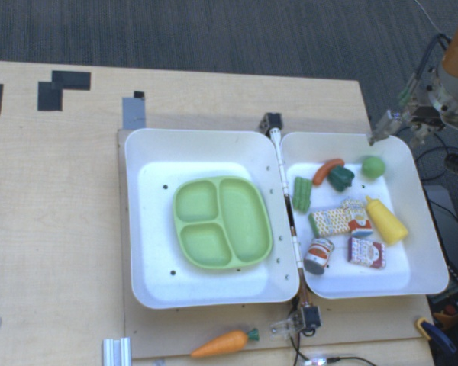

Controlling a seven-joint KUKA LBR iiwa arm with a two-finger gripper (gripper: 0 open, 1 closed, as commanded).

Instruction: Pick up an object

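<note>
The hand [401, 122] is at the far right of the scene, above the far right corner of the right bin [424, 280], and from this view I cannot tell its state. It holds nothing that I can see. The things to pick lie in the right bin. A green ball [372, 167] is in the far part, close to the hand but apart from it. To its left are a dark green pepper [340, 178] and an orange sausage [327, 171], which touch each other. A green block [302, 194] lies near the left wall of the bin. In the middle is a patterned packet [337, 220], and a yellow bottle [385, 220] lies to its right. Near the front are a small can [318, 255] and a red and white box [366, 252]. The left bin [149, 280] holds a light green divided plate [222, 222]. A toy carrot [224, 343] lies on the table [53, 242], in front of the bins.
</note>
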